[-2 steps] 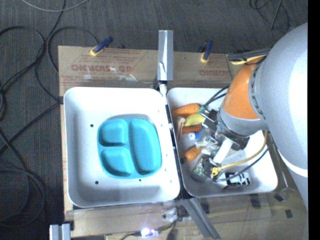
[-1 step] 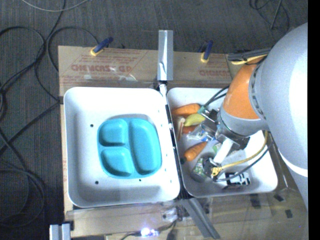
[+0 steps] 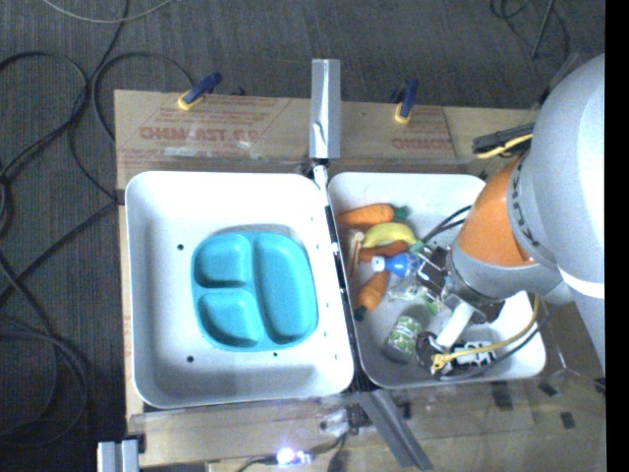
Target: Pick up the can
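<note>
— Arm (image 3: 580, 165) tops the view, grey with an orange band, reaching over the right bin (image 3: 432, 183). Can?
— Greenish can (image 3: 405, 334), seemingly on its side, in the front part of that bin, a little apart from the clutter behind it.
— Risks?
— Just now the gripper (image 3: 429, 271) sits nearer the blue-capped bottle (image 3: 395, 264), with a carrot (image 3: 371, 290) and banana (image 3: 391, 234) close by. It may well take the wrong thing. A lying can may also roll if nudged.
— State of the gripper?
— Cannot tell, open or closed. Nothing visibly held.
</note>
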Controlling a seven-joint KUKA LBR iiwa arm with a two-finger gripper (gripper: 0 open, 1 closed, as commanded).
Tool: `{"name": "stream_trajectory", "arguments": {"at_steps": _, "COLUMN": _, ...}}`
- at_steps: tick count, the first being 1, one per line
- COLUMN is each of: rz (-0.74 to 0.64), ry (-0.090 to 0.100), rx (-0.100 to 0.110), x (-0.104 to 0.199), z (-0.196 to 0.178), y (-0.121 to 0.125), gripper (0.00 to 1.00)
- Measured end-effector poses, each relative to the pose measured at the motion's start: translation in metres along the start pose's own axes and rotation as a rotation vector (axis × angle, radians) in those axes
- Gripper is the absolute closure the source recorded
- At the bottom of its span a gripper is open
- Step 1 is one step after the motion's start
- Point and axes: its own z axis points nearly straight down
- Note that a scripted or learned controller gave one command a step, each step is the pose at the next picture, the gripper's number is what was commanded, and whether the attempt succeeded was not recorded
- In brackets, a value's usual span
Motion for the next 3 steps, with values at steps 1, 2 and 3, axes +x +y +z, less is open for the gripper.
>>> {"name": "stream_trajectory", "arguments": {"at_steps": 1, "rz": -0.004, "ry": -0.005, "rx": 0.007, "x": 0.0, "z": -0.005, "y": -0.001, "gripper": 1.0}}
{"name": "stream_trajectory", "arguments": {"at_steps": 2, "rz": 0.038, "ry": -0.001, "rx": -0.004, "x": 0.074, "z": -0.124, "y": 0.072, "gripper": 1.0}}
{"name": "stream_trajectory", "arguments": {"at_steps": 3, "rz": 0.107, "ry": -0.001, "rx": -0.003, "x": 0.083, "z": -0.147, "y": 0.111, "gripper": 1.0}}
